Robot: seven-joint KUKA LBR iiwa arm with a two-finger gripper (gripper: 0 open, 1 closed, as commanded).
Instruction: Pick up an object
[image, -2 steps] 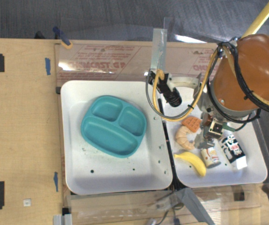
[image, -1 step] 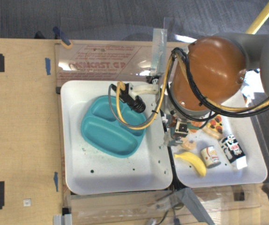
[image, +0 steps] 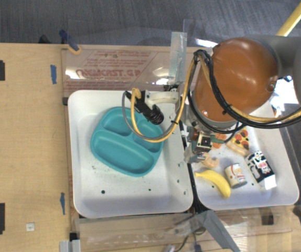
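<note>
My gripper hangs under the orange wrist band, low over the left part of the right bin. Just below it lies a yellow banana. To the banana's right stands a small tan can, and further right a black-and-white carton. A flat orange-and-red toy rests beside the wrist, partly hidden by the arm. The left bin holds a teal divided plate.
A yellow and black cable loop hangs from the arm over the plate's far side. The ridge between the two bins runs just left of the gripper. A clear plastic panel stands behind the left bin.
</note>
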